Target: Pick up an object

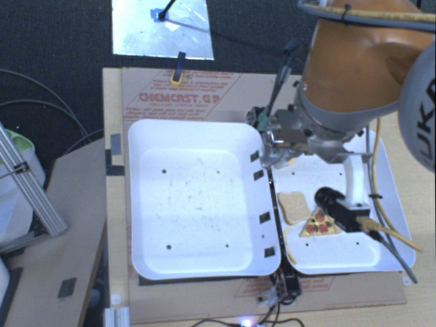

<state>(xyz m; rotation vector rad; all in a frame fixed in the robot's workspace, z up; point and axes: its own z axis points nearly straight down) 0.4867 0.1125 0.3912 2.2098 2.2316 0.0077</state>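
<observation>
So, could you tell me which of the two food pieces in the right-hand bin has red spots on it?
The triangular pizza slice, toward the right-hand bin's front edge: yellow with red spots. The bread slice beside it is plain tan.

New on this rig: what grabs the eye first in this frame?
The grey arm with a bulky orange band dominates the upper right, leaning over the right white bin. Toward that bin's lower-left corner in the view lie a tan bread-slice-shaped piece and a yellow triangular pizza-slice toy with red spots, close together. The left white bin sits alongside on brown cardboard with red print.
</observation>
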